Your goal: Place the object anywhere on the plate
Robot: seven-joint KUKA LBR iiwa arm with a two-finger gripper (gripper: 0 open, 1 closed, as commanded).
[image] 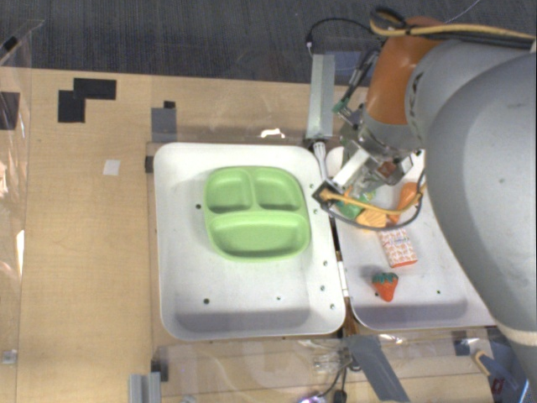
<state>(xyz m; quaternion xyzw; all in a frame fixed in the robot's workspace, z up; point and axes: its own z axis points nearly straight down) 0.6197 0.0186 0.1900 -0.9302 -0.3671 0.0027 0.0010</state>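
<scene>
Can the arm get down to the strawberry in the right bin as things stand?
Probably yes. The strawberry lies uncovered near the right bin's front edge, the patterned packet just behind it. The arm hangs over that bin's far half.

From my screen I see a pale wooden bench [84, 250] bearing two shallow white bins, the left bin [176, 309] and the right bin [436, 300], set side by side with their rims touching. A green plate [254, 211] with three compartments lies near the middle of the left bin, while a toy strawberry [385, 285] and a small patterned box [397, 248] lie just apart in the right one. On the bare bench to the left sit black marks [84, 96] (stuck flat, as far as I can tell) and a small white tag [111, 168].
</scene>
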